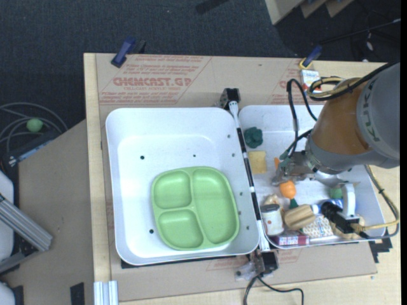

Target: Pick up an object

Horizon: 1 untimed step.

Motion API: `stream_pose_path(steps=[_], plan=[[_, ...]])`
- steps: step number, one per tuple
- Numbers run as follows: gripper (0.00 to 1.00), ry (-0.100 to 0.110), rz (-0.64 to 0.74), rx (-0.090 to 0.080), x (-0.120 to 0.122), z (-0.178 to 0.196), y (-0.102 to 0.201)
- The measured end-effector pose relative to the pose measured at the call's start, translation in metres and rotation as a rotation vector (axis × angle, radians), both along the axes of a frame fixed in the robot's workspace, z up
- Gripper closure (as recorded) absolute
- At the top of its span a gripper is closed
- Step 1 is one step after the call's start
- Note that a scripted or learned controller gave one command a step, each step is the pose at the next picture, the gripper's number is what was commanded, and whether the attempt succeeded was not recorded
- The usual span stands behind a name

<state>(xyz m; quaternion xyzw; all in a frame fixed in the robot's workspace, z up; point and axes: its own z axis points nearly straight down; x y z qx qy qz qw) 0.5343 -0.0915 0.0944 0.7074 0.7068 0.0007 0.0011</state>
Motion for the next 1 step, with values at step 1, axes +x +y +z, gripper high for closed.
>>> stream_pose_path(steps=[1], plan=[[1.0, 0.0, 0.002, 0.002, 0.01, 0.1295, 0.0587]])
